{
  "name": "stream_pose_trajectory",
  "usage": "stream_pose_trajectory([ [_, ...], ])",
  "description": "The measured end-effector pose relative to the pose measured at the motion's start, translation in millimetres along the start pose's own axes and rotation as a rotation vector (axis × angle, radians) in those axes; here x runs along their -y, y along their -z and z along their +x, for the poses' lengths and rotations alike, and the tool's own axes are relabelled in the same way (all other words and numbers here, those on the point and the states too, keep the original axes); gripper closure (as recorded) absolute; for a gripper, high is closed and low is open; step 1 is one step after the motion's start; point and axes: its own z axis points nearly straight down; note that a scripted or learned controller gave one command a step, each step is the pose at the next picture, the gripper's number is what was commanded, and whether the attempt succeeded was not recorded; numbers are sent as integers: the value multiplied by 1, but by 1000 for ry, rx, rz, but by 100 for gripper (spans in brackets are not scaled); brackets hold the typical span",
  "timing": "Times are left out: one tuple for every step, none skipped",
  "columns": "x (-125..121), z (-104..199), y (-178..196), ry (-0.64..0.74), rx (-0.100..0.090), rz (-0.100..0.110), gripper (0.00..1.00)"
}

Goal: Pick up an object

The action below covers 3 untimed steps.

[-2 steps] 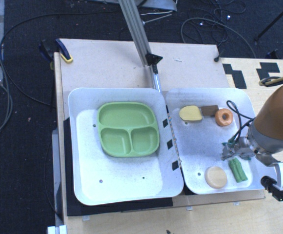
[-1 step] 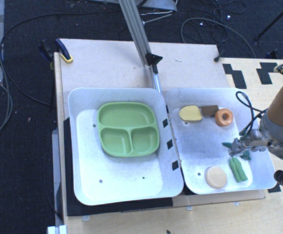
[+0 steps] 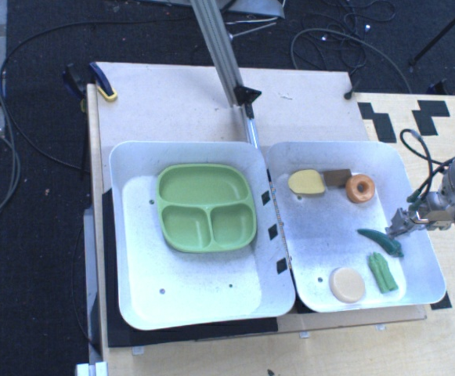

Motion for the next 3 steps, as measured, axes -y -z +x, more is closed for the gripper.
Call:
stream_pose_trajectory([
  [-10,4,47,2,-1,0,100],
  [-26,60,51,7,-4,4,100],
  [-37,120,50,7,-4,5,100],
])
